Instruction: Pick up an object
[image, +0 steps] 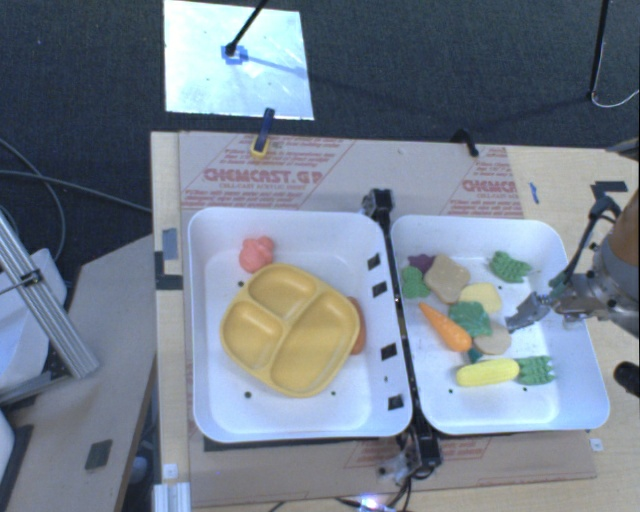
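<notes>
The right bin (575, 400) holds several toy foods. Among them are an orange carrot (445, 326), a brown bread slice (447, 278), a pale yellow piece (482, 296), a teal-green piece (470, 318), a tan round piece (492, 342), a green leafy piece (509, 266) and a yellow corn cob (488, 373) with a green husk (536, 370). My gripper (524, 314) reaches in from the right. Its tip sits just right of the yellow and tan pieces, above the corn. I see nothing held in it.
The left bin (205, 400) carries a yellow divided plate (290, 328), a pink toy (256, 253) at its back left and an orange piece (357, 338) peeking from under the plate's right side. A black divider (392, 310) runs between the bins. The arm covers the right bin's right rim.
</notes>
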